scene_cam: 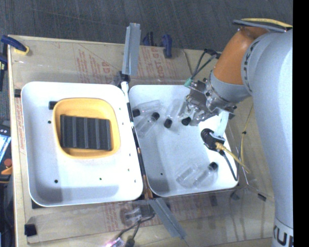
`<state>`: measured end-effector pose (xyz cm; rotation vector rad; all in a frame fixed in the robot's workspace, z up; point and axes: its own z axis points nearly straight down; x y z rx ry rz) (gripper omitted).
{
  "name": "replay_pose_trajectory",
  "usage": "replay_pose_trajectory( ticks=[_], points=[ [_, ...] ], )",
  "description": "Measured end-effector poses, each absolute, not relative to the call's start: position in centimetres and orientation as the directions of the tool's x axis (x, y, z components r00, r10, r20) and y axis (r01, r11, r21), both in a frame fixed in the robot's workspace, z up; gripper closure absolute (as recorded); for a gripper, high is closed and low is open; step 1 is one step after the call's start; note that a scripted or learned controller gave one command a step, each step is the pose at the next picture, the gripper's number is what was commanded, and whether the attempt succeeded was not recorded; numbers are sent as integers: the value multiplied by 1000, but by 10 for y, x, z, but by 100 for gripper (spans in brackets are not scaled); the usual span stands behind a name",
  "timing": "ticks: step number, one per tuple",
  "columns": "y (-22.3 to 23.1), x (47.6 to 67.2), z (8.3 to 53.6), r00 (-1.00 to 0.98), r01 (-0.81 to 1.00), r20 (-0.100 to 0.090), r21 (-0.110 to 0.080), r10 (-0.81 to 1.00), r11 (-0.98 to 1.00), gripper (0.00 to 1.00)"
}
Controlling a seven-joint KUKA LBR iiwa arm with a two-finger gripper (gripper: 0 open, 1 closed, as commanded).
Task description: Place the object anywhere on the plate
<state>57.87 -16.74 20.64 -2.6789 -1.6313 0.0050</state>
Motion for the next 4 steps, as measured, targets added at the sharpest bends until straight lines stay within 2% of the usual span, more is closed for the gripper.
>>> replay_pose_trajectory(
  ticks=[1, 2, 3, 4],
  points=[
    [-116, 597, 200, 393, 920, 1, -5, 920, -393, 100],
    [-46, 610, 238, 395, 919, 0, -4, 919, -395, 100],
    [-1, 626, 261, 164, 986, 0, -3, 986, -164, 100],
    [18, 600, 190, -167, 986, 1, -7, 986, 167, 100]
  ],
)
